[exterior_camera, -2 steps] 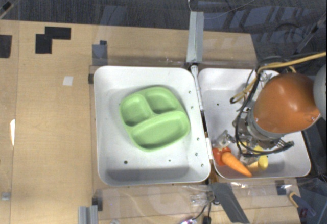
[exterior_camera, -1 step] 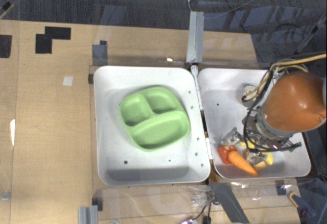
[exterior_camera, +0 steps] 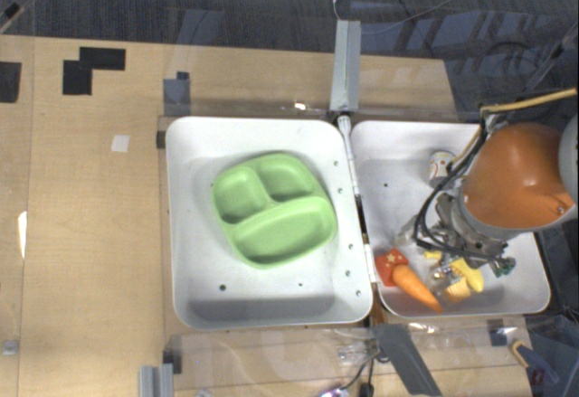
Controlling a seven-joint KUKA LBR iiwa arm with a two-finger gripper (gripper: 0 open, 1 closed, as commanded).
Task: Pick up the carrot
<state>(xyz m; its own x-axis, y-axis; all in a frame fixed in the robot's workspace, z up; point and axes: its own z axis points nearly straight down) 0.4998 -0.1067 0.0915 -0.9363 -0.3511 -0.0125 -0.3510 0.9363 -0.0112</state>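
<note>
The carrot (exterior_camera: 418, 287) is orange and tapered, lying aslant at the lower left of the right bin (exterior_camera: 398, 151). A red item (exterior_camera: 387, 267) touches its upper-left end; yellow pieces (exterior_camera: 463, 278) lie just to its right. The end effector (exterior_camera: 457, 261) hangs low over those pieces, just beside the carrot, its state impossible to tell. The left bin (exterior_camera: 185, 205) holds a green divided plate (exterior_camera: 273, 209). The arm enters from the frame's right.
</note>
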